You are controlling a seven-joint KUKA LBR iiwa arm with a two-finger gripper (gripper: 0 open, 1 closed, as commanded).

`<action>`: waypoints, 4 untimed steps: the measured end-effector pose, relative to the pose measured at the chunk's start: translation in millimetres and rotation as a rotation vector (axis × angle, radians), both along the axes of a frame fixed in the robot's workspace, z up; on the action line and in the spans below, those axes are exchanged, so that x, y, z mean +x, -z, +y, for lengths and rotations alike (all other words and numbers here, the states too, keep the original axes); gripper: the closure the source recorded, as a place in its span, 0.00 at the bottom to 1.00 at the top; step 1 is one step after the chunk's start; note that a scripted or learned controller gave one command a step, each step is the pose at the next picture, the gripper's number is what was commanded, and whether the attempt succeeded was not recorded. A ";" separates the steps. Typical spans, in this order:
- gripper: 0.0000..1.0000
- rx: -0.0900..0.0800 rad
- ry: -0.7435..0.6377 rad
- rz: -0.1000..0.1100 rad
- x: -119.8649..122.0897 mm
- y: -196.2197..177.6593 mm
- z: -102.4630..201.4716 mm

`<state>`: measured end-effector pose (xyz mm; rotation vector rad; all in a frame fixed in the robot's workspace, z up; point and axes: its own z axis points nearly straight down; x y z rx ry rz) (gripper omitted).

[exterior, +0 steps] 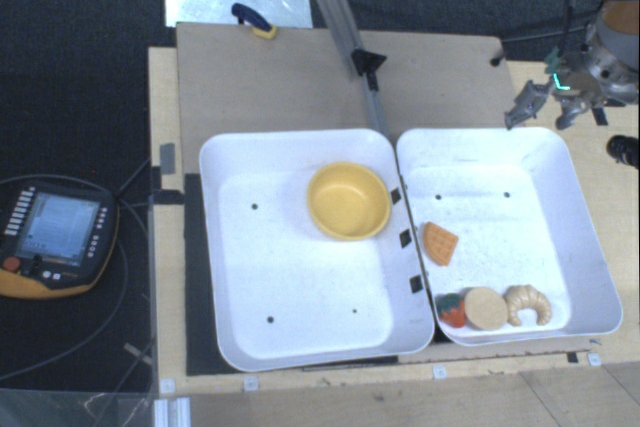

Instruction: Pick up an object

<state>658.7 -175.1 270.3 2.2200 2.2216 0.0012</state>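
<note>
Cardboard-topped bench point(430, 75), two white bins point(230, 245), yellow bowl point(348, 201) in left one, gripper point(545, 112) upper right, fingers spread wide, holding nothing.

— Both white bins point(300, 315) look like smooth, faintly glossy plastic, and the yellow bowl point(348, 200) too.
— The desk point(430, 75) reads as matt brown board; the slanted pole point(335, 0) looks like metal.

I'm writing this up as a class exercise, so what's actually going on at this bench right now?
A grey robot arm with its open claw hovers above the far rim of the right bin, holding nothing. In that bin lie an orange wedge, a round tan piece, a croissant and a red and green piece. The left bin holds a yellow bowl. Nothing is picked yet.
</note>
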 end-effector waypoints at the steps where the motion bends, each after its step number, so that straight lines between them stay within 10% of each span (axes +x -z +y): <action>1: 0.00 0.000 0.000 0.000 0.0 0.0 0.0; 4: 0.00 0.001 0.000 0.005 -7.3 148.4 -7.4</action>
